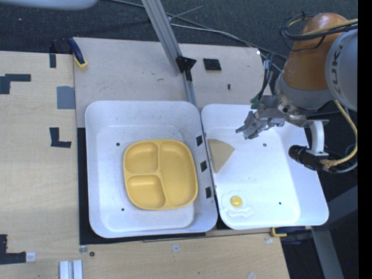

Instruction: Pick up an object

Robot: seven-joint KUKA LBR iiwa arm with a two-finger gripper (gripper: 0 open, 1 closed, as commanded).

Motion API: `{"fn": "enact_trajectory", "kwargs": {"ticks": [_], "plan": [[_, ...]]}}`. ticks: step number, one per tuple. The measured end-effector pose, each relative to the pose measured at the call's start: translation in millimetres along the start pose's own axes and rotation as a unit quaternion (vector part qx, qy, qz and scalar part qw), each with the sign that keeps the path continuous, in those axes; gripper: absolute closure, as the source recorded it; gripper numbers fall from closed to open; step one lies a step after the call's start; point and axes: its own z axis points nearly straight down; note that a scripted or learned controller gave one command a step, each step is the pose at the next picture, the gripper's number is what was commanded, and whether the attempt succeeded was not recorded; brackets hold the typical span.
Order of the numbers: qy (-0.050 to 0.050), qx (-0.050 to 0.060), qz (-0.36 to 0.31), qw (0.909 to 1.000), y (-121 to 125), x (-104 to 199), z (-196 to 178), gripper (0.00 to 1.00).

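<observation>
Counter [133,74]: light wood, carries two shallow white bins side by side, w/ a few dark tape marks toward its left edge and back.

Arm [317,57]: grey w/ orange band, comes in from the right, over the right bin's back right corner.

Left bin [102,132]: holds a yellow plate [160,174], three compartments, lying flat near the bin's centre, slightly toward the front right.

Right bin [285,179]: holds two small things. A tan wedge [220,153] lies flat against the bin's left edge, about mid-length, point toward the front. A fried egg [237,204] (white w/ yellow yolk) lies near the front left corner, apart from the wedge.

Pole [165,31]: grey metal, slants from the counter's back edge down to the gap betw. the bins' back corners.

Jaws [251,128]: hang over the back part of the right bin, just behind and to the right of the wedge, tilted toward the left. Nothing seen betw. them; can't tell whether they're spread or pressed together, too small and dark.

Blue-yellow clip [77,53]: at the counter's back left corner.
</observation>
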Motion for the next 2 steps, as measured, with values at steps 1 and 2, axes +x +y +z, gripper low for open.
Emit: {"fn": "enact_trajectory", "kwargs": {"ticks": [1,2], "plan": [[0.0,0.0,-0.001,1.0,-9,60,13,1.0],[0.001,0.0,-0.002,1.0,-18,124,18,1.0]]}}
